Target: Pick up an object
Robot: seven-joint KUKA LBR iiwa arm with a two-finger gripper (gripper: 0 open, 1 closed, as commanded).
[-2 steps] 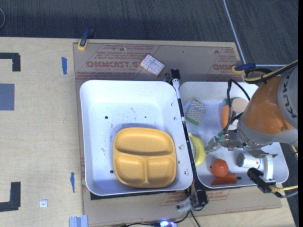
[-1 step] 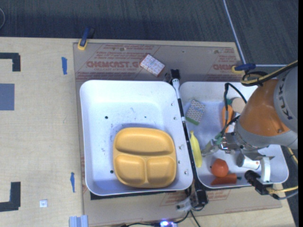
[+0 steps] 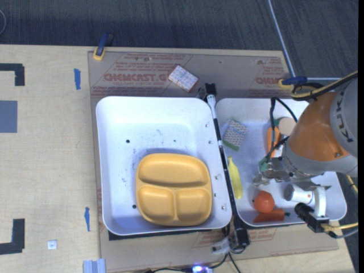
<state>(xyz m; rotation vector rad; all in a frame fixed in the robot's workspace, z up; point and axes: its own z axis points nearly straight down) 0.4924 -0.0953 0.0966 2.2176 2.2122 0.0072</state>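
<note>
Orange ball [image 3: 263,201] sits near your right bin's [image 3: 335,209] front edge; claw [image 3: 266,175] just above it, grip state unclear.

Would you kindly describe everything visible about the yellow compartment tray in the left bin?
The yellow tray looks like matte moulded plastic with rounded corners. It has three hollows: one long one at the far side, two smaller ones nearer the camera. It lies flat, open side up, in the near part of the left bin, and nothing lies in it.
</note>
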